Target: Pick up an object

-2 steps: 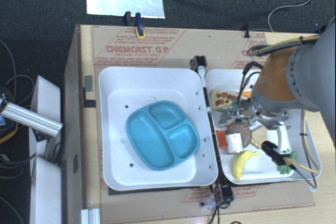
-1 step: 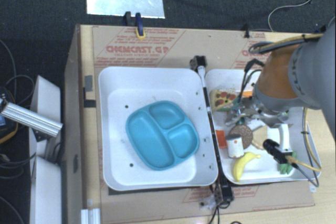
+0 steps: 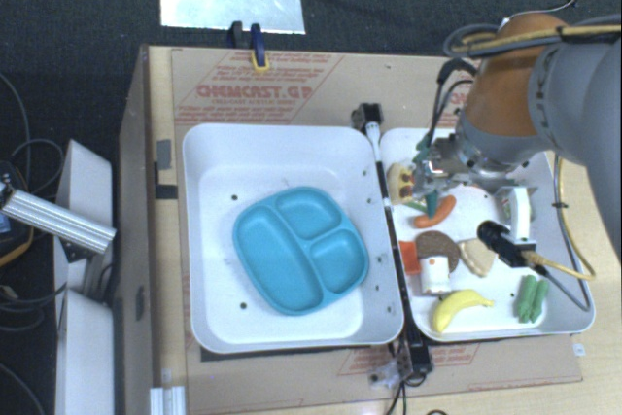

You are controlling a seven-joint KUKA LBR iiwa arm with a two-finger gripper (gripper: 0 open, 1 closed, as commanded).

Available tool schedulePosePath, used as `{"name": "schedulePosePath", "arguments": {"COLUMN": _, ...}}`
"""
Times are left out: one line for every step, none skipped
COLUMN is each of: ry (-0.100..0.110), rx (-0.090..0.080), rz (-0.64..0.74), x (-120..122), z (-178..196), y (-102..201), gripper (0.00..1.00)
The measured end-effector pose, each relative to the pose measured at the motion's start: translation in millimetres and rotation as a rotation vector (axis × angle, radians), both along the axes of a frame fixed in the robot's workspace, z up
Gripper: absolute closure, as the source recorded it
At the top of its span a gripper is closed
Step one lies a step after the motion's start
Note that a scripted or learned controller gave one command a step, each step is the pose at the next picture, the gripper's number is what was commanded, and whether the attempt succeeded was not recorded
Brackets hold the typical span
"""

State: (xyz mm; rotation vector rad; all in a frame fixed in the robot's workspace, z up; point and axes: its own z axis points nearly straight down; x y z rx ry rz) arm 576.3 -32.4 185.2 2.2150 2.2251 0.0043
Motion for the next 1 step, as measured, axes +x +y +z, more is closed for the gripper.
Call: {"name": "schedulePosePath", "arguments": {"ry": 0.001, "rx": 0.000, "rz": 0.000, "x": -12.8, "z": 50.3, "y": 36.2, "gripper": 1.00}}
